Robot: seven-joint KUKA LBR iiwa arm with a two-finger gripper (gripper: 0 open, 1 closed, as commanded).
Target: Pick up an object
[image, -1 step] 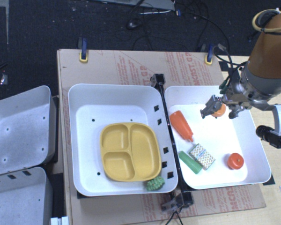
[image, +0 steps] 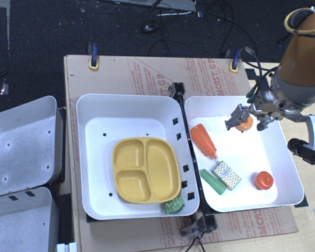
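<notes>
My gripper (image: 246,122) hangs over the back of the right bin (image: 291,164), reaching in from the right. A small round orange object (image: 245,123) sits between its dark fingers (image: 233,122), partly hidden by them, and the gripper is shut on it. Below it in the same bin lie an orange carrot-shaped bottle (image: 203,139), a green cylinder (image: 213,181), a small patterned box (image: 227,175) and a red-orange round object (image: 263,180).
The left bin (image: 94,140) holds a yellow divided plate (image: 146,169) and a green bumpy object (image: 173,206) at its front edge. A black divider (image: 185,140) runs between the bins. Spare white bins (image: 21,140) lie at far left.
</notes>
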